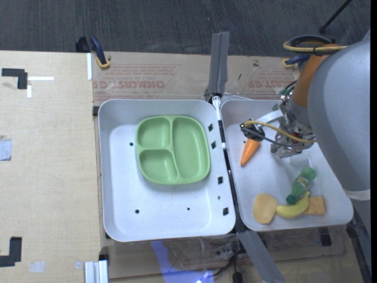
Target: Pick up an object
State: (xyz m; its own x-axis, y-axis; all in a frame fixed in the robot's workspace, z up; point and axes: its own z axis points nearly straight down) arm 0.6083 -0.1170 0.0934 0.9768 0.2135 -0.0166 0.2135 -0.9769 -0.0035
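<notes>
In the right bin [330, 217] an orange carrot [249, 151] lies near the left wall, tip toward the front. A green bottle [301, 183] lies right of centre. At the front sit a yellow banana [293, 210], a pale yellow round piece [264, 209] and a tan cracker-like piece [317, 205]. My gripper [287, 141] hangs low over the middle back of this bin, just right of the carrot and behind the bottle. Nothing shows as held in it.
The left bin [118, 205] holds a green three-part plate [173, 150]. A metal divider [219, 69] runs between the bins. The grey arm [344, 111] covers the right bin's right side. Cables [268, 131] loop from the wrist toward the carrot's top.
</notes>
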